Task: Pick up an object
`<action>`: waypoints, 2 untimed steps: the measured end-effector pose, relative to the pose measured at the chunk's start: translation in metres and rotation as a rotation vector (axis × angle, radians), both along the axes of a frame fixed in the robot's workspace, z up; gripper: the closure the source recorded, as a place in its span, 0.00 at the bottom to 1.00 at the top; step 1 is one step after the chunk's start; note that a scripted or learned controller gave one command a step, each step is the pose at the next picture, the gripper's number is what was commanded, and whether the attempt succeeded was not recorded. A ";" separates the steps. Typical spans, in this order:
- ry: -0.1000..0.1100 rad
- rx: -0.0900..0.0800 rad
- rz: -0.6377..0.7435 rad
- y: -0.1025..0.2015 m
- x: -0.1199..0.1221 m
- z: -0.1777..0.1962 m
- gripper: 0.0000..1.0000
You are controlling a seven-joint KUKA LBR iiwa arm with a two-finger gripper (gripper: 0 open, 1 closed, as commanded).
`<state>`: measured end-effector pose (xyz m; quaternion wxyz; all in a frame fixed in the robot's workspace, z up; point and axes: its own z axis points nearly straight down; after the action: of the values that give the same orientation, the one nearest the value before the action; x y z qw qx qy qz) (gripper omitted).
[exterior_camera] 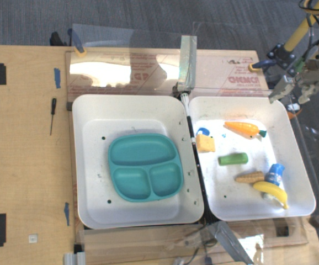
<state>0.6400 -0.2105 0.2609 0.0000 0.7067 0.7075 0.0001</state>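
Hovering beyond the right bin's far right corner

Hanging there, the gripper (pixel 296 90) carries nothing; whether it is open I cannot tell. Inside the right white bin (pixel 297 148), an orange plastic carrot (pixel 242 128) lies near the far edge, a yellow banana (pixel 272 192) near the right corner.

My arm (pixel 306 26) shows in the upper right corner of the frame as a yellow-orange strut with a yellow cable (pixel 318 0) looped above it. Below that sits a cluster of grey metal parts, a dark blue-black block at its left, and thin dark wires trailing among them.
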 end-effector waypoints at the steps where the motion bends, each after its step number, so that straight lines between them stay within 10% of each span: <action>1: -0.006 -0.001 -0.119 0.019 -0.032 -0.164 0.00; 2: 0.029 0.011 -0.025 0.011 0.024 -0.175 0.00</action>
<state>0.6636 -0.1991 0.0862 -0.0140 0.7155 0.6984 -0.0061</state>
